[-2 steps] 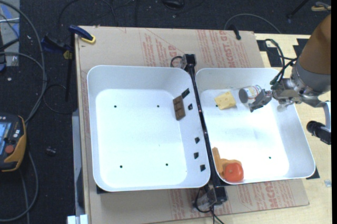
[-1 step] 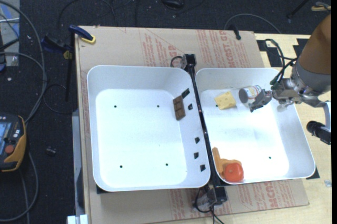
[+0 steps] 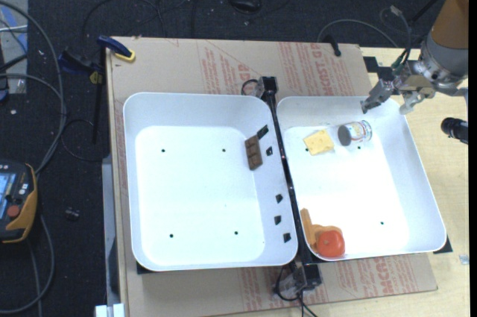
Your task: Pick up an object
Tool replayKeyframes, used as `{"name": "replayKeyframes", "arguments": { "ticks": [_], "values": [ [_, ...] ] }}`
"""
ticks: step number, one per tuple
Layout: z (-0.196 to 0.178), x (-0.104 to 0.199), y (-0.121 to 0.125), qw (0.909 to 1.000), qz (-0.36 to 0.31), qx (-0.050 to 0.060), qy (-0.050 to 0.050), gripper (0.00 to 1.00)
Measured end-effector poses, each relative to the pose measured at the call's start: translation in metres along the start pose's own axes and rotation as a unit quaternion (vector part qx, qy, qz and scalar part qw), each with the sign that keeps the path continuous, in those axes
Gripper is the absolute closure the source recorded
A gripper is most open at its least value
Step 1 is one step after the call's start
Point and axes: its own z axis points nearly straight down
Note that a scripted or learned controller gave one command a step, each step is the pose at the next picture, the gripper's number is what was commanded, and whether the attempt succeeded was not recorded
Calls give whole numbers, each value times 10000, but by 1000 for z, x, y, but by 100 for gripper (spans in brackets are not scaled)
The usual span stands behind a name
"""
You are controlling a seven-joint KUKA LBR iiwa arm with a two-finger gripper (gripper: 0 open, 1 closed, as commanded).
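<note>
Bench (image 3: 186, 66) carries two white bins side by side, left bin (image 3: 149, 114) and right bin (image 3: 417, 181). Arm (image 3: 451, 24) comes in from the right and hangs over the right bin's far corner. Left bin has a brown block (image 3: 254, 153) against its right wall. Right bin has a jar (image 3: 355, 133) on its side near the far wall, a yellow piece (image 3: 320, 142) just beside it, and an orange toy (image 3: 326, 238) in the near left corner.

Task looks barely started: nothing lifted, every candidate sits on a bin floor. Whole pick is left to do: choose a target, descend, close, lift. Jar is the nearest thing to the tool, yellow piece next.

Gripper (image 3: 395, 95) is above the far right rim, fingers spread, nothing between them, touching nothing as far as I can see. It's near the jar but apart from it.
</note>
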Motion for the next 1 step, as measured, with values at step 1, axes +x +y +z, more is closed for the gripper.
{"name": "replayKeyframes", "arguments": {
  "ticks": [1],
  "values": [
    [1, 36, -20, 10000, 54, 20, 12, 0]
  ]
}}
